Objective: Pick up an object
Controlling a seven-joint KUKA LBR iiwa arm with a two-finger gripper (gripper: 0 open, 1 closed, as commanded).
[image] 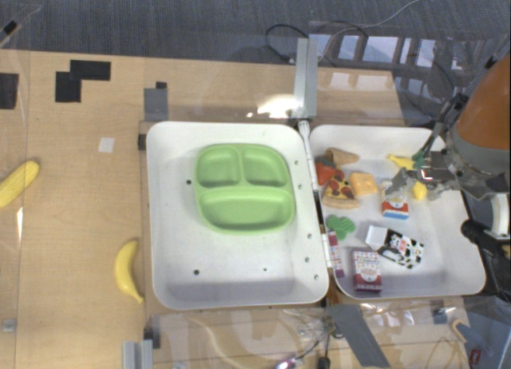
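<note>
The gripper [399,180] hangs low in the right bin [447,279], its tip directly over a small red-white-blue carton [395,208] that lies just below it, near the bin's middle. I cannot tell how the jaws stand. The arm [483,128] leans in from the right, wrist angled down-left.

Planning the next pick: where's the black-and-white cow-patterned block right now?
The black-and-white cow-patterned block lies in the right white bin, toward its front, just right of a small white cube and above-right of the maroon carton.
</note>
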